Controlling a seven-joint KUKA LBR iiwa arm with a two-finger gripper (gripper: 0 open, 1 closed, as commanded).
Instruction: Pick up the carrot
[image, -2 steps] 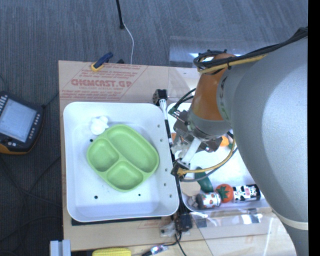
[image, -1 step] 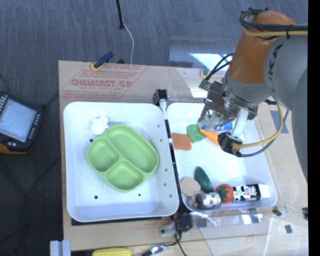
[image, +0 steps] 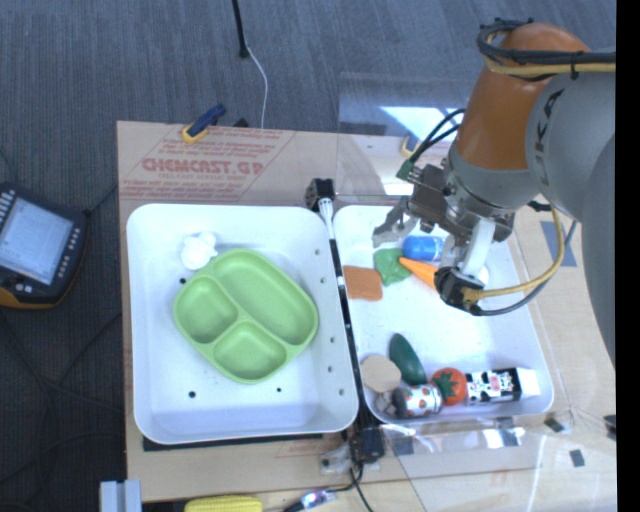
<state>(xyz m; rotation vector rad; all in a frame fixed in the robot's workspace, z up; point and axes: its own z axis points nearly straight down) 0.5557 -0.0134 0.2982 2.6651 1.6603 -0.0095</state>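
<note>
the gripper hangs over the far part of the right bin; whether it is apart or together cannot be told. the carrot lies just beneath it, touching a green leaf-shaped piece on its left, with a blue piece just beyond. the brown board under the bins reads "chemcast gp" in red. the left bin holds a green divided plate.
</note>
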